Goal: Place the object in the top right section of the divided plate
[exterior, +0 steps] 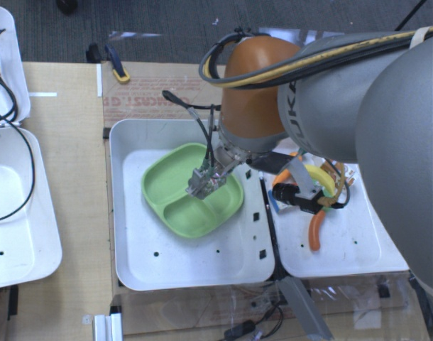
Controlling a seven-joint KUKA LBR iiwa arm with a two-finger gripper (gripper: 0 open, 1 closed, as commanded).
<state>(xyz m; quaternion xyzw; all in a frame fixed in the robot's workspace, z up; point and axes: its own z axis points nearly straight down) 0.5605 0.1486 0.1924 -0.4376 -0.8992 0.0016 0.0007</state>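
Note:
A light green divided plate (pixel 175 190) lies in the left white bin (pixel 131 254), toward its upper middle. My gripper (pixel 204 180) hangs low over the plate's right side, close to where the plate's dividing ridges meet. Its tip is a small grey metal cluster against the green, and I cannot make out any object in it. The orange wrist band and the grey arm cover the bin's upper right corner and part of the plate's far rim. The plate sections that I can see hold nothing.
The right bin (pixel 358 258) holds a heap of small items beside the centre divider, among them an orange carrot-like piece (pixel 314 233) and a yellow piece (pixel 317 176). A yellow-handled tool (pixel 118 69) lies on the bench behind the bins. White trays with black cables stand at the far left.

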